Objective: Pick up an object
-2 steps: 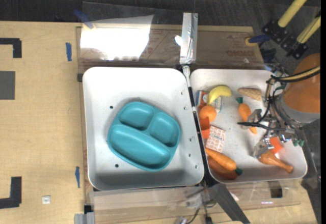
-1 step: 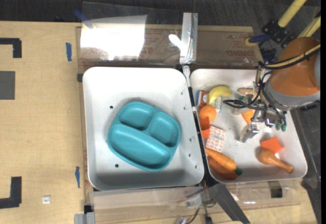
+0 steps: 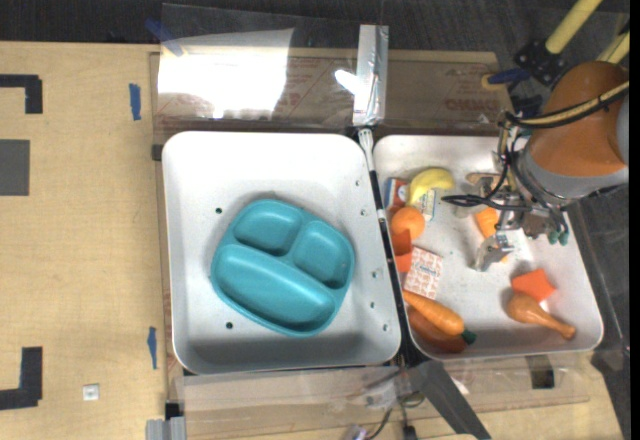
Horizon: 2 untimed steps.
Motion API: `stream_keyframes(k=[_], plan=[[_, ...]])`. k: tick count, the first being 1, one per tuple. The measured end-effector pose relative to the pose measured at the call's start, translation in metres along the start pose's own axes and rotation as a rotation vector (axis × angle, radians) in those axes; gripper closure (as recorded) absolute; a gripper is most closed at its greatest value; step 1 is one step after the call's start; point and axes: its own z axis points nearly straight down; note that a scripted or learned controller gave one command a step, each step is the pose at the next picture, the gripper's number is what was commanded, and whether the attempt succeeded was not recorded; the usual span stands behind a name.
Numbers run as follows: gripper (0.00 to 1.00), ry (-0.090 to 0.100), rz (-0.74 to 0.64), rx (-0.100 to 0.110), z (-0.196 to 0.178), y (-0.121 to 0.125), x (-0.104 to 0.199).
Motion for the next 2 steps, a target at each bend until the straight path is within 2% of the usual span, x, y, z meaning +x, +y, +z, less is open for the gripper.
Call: stream_keyframes(k=[1, 2], plan=[[1.0, -0.015, 0.0, 0.003, -0.015, 0.0, -0.004], [1.0, -0.005, -0.329, -0.001, -0.195, 0.05, -0.01]])
